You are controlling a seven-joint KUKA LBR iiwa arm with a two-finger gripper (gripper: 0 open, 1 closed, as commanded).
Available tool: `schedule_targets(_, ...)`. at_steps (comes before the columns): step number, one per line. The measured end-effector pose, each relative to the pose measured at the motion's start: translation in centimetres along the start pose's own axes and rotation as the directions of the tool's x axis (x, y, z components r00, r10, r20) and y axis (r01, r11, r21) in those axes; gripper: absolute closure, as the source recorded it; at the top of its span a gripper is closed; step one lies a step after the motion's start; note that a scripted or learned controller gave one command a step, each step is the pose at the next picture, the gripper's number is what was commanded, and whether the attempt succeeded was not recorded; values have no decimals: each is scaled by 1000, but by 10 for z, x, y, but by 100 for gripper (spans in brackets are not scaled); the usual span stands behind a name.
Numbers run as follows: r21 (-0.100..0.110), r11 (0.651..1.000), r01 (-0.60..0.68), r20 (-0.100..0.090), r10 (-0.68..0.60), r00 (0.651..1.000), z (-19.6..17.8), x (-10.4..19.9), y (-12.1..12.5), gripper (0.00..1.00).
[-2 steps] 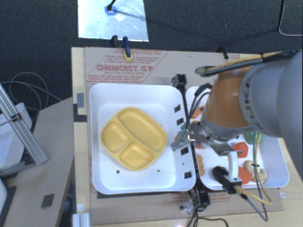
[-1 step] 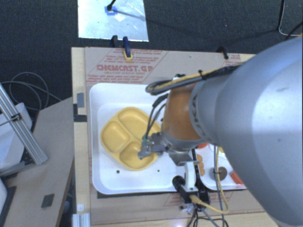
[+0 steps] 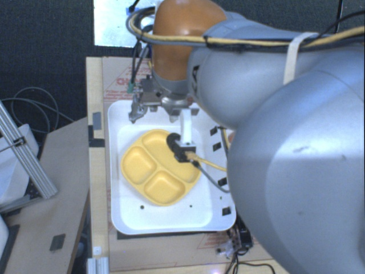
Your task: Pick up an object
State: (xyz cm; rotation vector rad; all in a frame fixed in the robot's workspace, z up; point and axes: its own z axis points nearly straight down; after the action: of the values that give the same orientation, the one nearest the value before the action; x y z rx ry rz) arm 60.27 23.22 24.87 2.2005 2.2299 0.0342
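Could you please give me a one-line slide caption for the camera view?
The gripper is poised near the far edge of a white bin holding a yellow three-compartment plate.

On the counter [image 3: 98,176], a bin [image 3: 171,218], taking up most of the middle. In the bin, a three-compartment tray [image 3: 149,170], lying flat toward the left half and clear of the walls, with bare floor before it and to its right; one compartment to the left, one behind, one in front. Above the bin's rear left corner, just behind the tray's rear rim, the jaws, hanging from the arm [image 3: 285,153], reaching in from the right and covering the bin's right wall. Behind the counter, a flat sheet [image 3: 114,16]. Left of the counter, a lower table [image 3: 57,176], with a slanted rail [image 3: 25,153] across its left edge and loose cables [image 3: 34,101] behind it.
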Motion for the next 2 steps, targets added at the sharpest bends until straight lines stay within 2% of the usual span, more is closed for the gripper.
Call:
schedule_targets(1,5,1000,-5,-1,5,1000,-202,6,-74,0)
schedule_targets(2,17,1000,-1,8,1,1000,-202,5,-72,100)
